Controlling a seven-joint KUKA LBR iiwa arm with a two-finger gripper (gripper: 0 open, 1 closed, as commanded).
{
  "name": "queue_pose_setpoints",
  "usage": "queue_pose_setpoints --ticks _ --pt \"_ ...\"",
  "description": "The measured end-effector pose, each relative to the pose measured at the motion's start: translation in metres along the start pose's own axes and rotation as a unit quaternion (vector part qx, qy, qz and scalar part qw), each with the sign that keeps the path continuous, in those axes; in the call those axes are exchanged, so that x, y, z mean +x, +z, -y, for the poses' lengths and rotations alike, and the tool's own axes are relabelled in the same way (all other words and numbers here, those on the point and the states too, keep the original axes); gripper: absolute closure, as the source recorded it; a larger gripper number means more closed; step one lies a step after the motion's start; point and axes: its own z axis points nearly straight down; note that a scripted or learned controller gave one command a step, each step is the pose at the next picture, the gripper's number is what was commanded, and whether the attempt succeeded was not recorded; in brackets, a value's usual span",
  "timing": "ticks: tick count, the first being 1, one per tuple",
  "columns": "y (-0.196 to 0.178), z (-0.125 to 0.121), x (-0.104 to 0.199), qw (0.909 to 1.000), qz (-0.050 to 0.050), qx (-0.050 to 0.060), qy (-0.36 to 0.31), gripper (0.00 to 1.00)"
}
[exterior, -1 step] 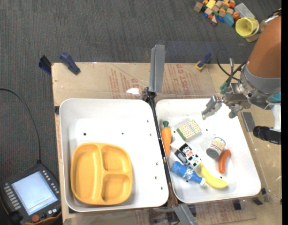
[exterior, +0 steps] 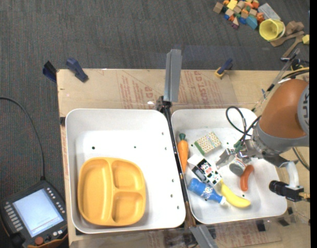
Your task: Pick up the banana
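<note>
The yellow banana (exterior: 235, 197) lies flat near the front edge of the right bin (exterior: 262, 211), curving toward the lower right. Its left end touches a blue bottle (exterior: 204, 189). My gripper (exterior: 228, 158) hangs over the middle of the right bin, behind the banana and apart from it, next to a small silver can (exterior: 237, 166). The grey arm with its orange band (exterior: 282, 115) comes in from the right and hides part of the bin's back right corner.
In the right bin also lie an orange carrot (exterior: 183, 154) along the left wall, a green-and-white packet (exterior: 208, 142), a black-and-white box (exterior: 206, 171) and a red sausage (exterior: 246, 177). A yellow divided plate (exterior: 112, 191) sits in the left bin (exterior: 117, 123).
</note>
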Motion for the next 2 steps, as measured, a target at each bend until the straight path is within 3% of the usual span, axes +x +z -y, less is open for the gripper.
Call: queue_pose_setpoints --ticks 1,2 --pt "0.018 0.020 0.003 0.9924 0.013 -0.021 -0.121 0.00" --pt "0.018 0.048 0.011 0.9747 0.018 -0.022 -0.222 0.00"
